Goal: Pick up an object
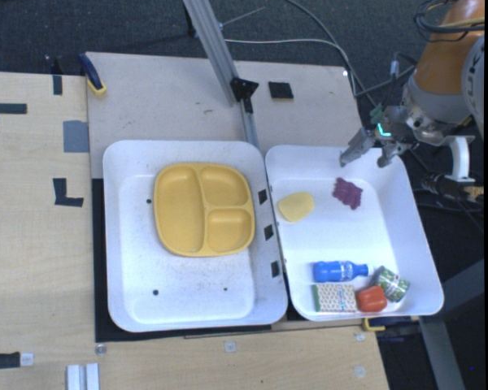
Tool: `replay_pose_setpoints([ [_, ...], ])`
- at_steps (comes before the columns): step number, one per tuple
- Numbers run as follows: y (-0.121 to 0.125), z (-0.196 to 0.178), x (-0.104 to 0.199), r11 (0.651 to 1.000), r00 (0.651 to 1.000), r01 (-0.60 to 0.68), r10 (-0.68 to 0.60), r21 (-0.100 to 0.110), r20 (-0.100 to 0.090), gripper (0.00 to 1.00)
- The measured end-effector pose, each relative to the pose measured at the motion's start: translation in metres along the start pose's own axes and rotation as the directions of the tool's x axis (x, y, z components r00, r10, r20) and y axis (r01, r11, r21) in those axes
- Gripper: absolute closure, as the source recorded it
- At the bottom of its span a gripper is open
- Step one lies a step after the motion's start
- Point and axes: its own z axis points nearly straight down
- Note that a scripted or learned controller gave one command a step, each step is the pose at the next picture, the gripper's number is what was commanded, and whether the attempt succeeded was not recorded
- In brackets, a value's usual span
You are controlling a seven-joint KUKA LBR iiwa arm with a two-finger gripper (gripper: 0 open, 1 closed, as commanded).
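Nearest the camera, at the front of the right bin [407,218], sits a cluster: a checkered packet [335,297], touching it an orange-red piece [372,300], a green and silver can [393,285] just beside that, and a blue bottle [339,270] lying on its side just behind the packet. Mid-bin, a pale yellow lump [295,206] lies near the left wall, w/ a purple item [348,192] to its right, well apart from the front cluster. Left bin [130,218] holds a yellow divided plate [204,209], 3 compartments. Farther back, the gripper [364,156] hangs over the right bin's rear rim, fingers spread apart, nothing btwn them, just behind the purple item but not touching it.
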Motion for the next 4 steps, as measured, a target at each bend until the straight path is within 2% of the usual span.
replay_pose_setpoints([
  [1,0.0,-0.001,0.0,1.0,1.0,0.0,0.0,-0.002,0.0,0.0],
  [3,-0.009,0.091,0.0,1.0,1.0,0.0,0.0,0.003,0.001,0.0],
  [4,-0.008,0.141,0.0,1.0,1.0,0.001,-0.001,-0.004,0.003,0.0],
])
